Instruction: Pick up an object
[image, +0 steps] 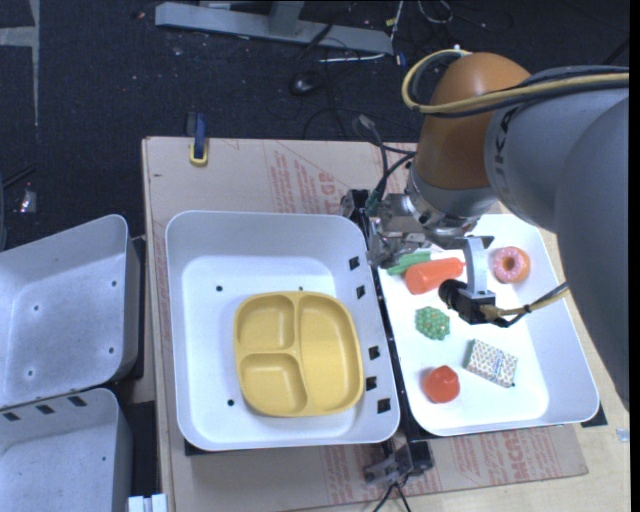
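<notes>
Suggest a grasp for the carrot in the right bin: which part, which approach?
Take the carrot across its thick orange middle, coming straight down. It lies flat, its long axis roughly left-right in the view, so close across the narrow width. The green ball sits apart from it, probably leaving enough room on that side.

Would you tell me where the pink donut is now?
In the camera view, the pink donut lies in the right bin, toward its far right corner, right of the carrot.
</notes>
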